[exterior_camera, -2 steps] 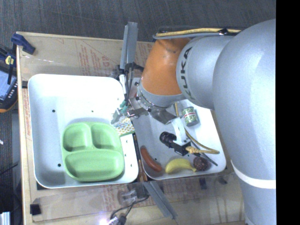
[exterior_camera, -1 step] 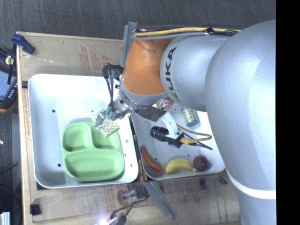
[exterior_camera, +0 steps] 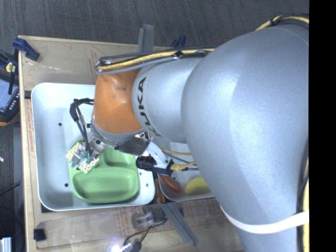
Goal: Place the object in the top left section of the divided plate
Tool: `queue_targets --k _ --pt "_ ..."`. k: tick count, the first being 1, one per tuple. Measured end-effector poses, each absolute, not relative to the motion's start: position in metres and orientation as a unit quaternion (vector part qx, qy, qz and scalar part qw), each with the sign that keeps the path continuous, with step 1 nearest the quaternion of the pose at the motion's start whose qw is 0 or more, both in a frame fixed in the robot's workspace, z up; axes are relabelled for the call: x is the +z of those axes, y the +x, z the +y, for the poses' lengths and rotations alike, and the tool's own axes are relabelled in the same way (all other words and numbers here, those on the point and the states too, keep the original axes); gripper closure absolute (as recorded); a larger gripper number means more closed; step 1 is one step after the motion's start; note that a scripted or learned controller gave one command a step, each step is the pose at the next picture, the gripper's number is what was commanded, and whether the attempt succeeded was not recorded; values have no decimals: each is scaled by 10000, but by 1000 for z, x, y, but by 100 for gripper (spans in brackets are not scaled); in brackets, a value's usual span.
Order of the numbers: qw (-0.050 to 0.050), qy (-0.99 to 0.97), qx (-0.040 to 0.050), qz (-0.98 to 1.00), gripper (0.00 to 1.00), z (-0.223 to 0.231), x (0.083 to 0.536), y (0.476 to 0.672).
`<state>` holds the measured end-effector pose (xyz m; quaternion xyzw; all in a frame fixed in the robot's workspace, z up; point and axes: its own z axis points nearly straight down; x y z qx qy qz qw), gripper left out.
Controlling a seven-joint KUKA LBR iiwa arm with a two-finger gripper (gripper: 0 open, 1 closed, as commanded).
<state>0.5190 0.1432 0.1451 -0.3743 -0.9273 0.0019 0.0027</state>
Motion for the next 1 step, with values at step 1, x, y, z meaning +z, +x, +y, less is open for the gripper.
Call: queue_targets --k 1 --pt "23 -3745 19 -9272 0 143 145 519"
